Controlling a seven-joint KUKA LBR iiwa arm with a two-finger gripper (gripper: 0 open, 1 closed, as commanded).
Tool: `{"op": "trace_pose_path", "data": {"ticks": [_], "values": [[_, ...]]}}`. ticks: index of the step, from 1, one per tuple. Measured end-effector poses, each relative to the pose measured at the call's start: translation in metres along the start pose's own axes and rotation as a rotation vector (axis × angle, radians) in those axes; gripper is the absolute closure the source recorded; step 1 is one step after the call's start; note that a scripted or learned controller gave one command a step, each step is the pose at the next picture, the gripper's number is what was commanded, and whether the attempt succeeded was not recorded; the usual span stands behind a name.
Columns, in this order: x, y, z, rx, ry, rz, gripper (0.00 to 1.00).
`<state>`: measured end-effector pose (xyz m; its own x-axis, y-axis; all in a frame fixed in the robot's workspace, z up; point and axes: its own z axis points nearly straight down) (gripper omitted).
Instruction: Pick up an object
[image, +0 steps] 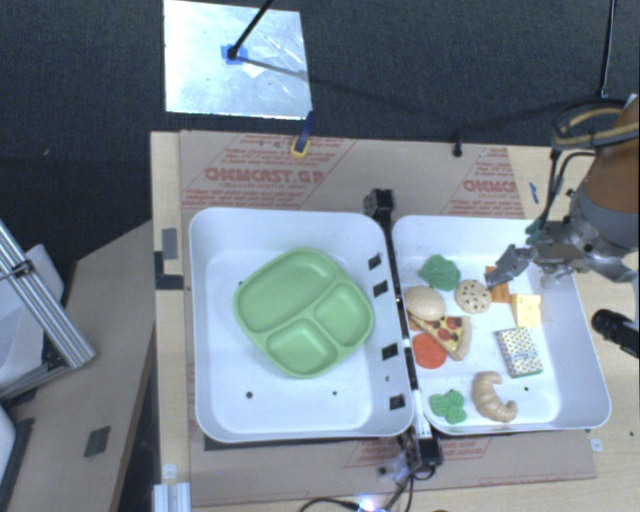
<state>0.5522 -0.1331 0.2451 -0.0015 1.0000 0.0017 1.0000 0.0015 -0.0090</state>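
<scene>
My claw (512, 262) hangs low over the far part of the right bin (590, 395), reaching in from the right, its dark grey tip pointing left and down. I cannot tell whether it is released or clenched, and nothing is visibly caught in it.

Just beside the tip, slightly nearer, lies an orange piece (497, 291), partly hidden by the claw. Left of that is a round speckled cookie (472, 295), and farther left a green broccoli-like floret (438, 270). A yellow cheese wedge (527, 309) sits just near of the claw. These are the likeliest things to pick up.

Toward the near edge of this bin lie a patterned little packet (519, 351), a croissant (493, 396) and a second green leafy piece (449, 405). By the left wall are a bun (423, 302), touching a pizza slice (447, 333), which overlaps a red disc (430, 351).

The left bin (215, 330) holds a green divided plate (303, 312). Both bins rest on cardboard on the tabletop (120, 290).

To do this step well, I judge I should choose one piece with free space on two sides. The cookie or the cheese wedge looks best, each standing a little apart from its neighbours. I should centre over it, descend straight, and keep the neighbouring orange piece out of the grip. The bun, pizza and disc are crowded together, so a grasp there risks nudging several things or closing on nothing.
</scene>
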Motion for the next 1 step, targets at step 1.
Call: {"op": "trace_pose_path", "data": {"ticks": [1], "values": [[0.0001, 0.0021, -0.0053, -0.01, -0.002, -0.002, 0.0]]}}
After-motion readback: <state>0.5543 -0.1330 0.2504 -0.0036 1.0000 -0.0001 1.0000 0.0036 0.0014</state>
